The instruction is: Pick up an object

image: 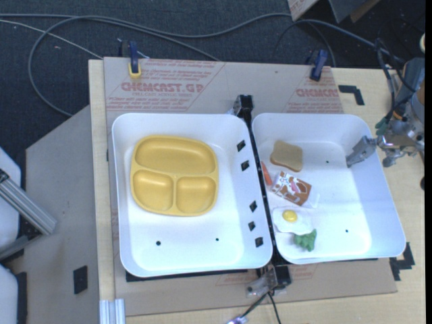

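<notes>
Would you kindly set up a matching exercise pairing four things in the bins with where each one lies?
Things:
1. yellow tray
2. bread slice
3. fried egg
4. broccoli

Places:
A. far part of the right bin
B. right bin's near edge
C. left bin
D. between the snack packet and the green piece

Pairs: 1-C, 2-A, 3-D, 4-B

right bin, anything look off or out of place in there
Nothing damaged or spilled. The toy food sits crowded along the right bin's left wall: bread slice, snack packet, fried egg, green piece. The yellow divided plate lies flat in the left bin. The claw hangs over the right bin's upper right.
</notes>
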Motion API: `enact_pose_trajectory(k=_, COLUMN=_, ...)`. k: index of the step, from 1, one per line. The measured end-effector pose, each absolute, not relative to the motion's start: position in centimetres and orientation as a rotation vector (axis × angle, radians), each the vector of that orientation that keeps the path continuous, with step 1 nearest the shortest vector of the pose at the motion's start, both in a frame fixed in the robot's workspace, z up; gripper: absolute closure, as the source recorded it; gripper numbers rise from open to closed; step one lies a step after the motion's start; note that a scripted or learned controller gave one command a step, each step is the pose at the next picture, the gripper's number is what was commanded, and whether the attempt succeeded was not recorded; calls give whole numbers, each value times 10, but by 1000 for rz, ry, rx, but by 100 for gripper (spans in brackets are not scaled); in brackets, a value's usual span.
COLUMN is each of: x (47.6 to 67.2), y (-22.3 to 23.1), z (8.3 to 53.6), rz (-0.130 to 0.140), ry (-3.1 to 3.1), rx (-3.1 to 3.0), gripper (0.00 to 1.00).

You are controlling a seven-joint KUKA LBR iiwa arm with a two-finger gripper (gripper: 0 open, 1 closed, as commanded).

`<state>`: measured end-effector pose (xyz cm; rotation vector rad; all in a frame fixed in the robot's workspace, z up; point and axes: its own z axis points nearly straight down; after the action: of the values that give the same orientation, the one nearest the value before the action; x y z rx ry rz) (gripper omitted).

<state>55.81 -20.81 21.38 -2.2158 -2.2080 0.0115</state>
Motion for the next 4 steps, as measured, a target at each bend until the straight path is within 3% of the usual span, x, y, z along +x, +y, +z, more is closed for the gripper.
enact_pose_trajectory(k=1, x=561, y=-207, z=222, rz=0, ry=-2221, rx=-2220, gripper=0)
enact_pose_trajectory(k=3, x=559, y=-216, z=99, rz=4, ry=-2216, rx=-2217, gripper=0)
enact_pose_trajectory(k=4, x=560, y=-213, z=85, rz=-4, ry=-2220, rx=-2214, gripper=0)
